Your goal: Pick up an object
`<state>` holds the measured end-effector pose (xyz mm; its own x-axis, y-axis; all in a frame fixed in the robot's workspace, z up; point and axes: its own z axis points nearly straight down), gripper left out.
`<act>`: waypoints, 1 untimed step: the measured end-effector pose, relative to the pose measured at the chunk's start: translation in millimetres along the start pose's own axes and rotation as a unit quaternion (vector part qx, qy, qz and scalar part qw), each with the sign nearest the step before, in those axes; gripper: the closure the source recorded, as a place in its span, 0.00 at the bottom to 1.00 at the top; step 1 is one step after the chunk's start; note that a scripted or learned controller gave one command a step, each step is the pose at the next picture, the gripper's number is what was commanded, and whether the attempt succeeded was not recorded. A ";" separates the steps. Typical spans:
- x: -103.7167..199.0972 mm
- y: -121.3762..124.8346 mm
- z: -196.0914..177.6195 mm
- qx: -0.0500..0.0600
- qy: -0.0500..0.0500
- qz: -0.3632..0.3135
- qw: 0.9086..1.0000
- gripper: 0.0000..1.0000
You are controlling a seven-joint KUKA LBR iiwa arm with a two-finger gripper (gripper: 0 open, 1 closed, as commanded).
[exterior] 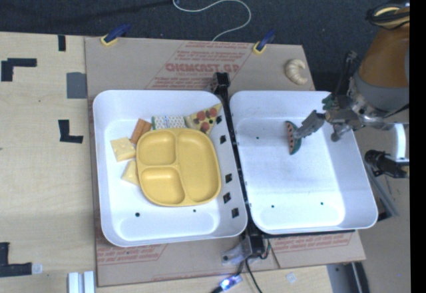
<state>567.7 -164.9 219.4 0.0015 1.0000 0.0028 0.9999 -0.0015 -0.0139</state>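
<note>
the gripper point(297, 133) is reaching in from the right over the right bin point(346, 208), and its two fingers are pinching a small flat piece point(293, 135) with a green edge and a reddish top, so the jaws are nearly closed around it. the piece is hanging near the back left part of that bin, but it is hard to tell if it is touching the floor. in the left bin point(113, 218) a yellow divided plate point(179, 166) is lying in the middle, with tan crackers point(123, 149) peeking out on its left and small colourful bits point(203, 117) sitting behind it.
</note>
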 end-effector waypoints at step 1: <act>0.0 2.6 -6.8 -0.006 -0.001 -0.001 1.000 0.00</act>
<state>570.5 -164.9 226.2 -0.0014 1.0000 0.0005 1.0000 0.0014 -0.0017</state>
